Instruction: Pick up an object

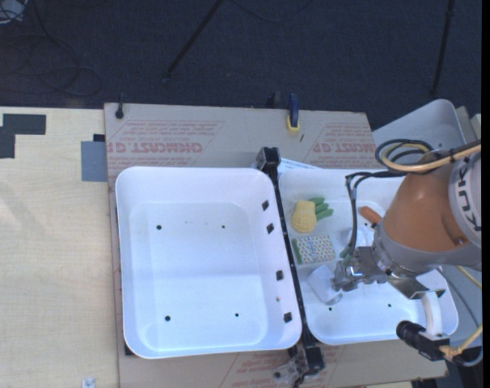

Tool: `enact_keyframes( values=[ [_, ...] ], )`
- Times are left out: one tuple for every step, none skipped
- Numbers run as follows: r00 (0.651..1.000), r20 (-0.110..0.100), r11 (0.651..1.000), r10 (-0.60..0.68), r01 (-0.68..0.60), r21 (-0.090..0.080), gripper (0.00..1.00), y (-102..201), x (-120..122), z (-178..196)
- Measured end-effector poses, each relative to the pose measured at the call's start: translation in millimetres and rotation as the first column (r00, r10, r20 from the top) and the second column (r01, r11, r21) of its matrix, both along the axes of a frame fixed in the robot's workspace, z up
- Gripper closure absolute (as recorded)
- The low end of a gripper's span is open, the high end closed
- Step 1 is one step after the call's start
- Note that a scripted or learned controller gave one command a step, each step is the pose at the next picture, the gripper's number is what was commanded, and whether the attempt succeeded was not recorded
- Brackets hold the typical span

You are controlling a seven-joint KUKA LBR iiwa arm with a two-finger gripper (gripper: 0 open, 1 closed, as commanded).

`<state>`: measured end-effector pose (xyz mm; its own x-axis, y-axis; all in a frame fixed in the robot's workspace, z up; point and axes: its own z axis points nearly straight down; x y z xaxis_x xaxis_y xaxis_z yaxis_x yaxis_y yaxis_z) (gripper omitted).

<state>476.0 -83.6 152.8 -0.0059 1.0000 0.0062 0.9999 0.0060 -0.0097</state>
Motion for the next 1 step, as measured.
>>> enact_keyframes(
  values=[
    [1.000,0.014,1.000,0.001,-0.001,-0.005,1.00,70.5,44.7,71.2]
  ],
)
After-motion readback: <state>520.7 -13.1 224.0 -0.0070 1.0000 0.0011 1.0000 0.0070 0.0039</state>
